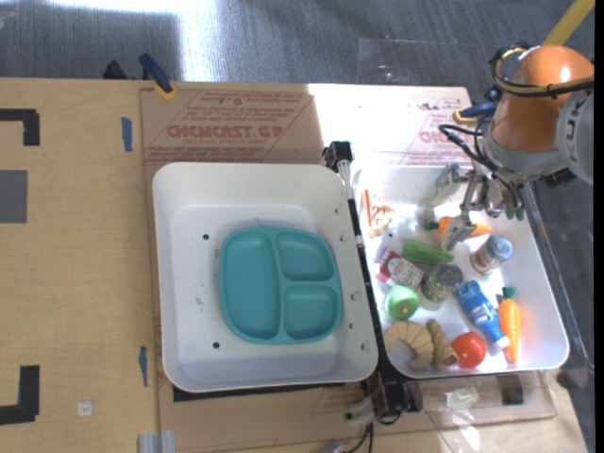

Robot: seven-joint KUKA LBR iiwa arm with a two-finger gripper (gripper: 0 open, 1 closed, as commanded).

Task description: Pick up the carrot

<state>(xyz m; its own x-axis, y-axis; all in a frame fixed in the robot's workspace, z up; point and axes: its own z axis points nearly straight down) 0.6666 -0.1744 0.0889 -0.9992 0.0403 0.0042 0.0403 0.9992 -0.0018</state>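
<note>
The carrot (511, 326), orange with a small green top, lies upright along the right wall of the right bin (552, 300), close to its front corner. My gripper (462, 228) hangs low over the back of that bin, well behind and to the left of the carrot and apart from it. Its tip sits among small orange pieces (444, 223) beside a little bottle (491, 253). The orange-banded wrist (540, 102) is above the bin's far right corner.
The right bin also holds a green cucumber (427, 252), a blue bottle (478, 311) right beside the carrot, a red tomato (469, 348), a croissant (420, 341), a green pear (402, 302) and a jar (439, 284). The left bin (179, 253) holds a teal divided plate (280, 283).
</note>
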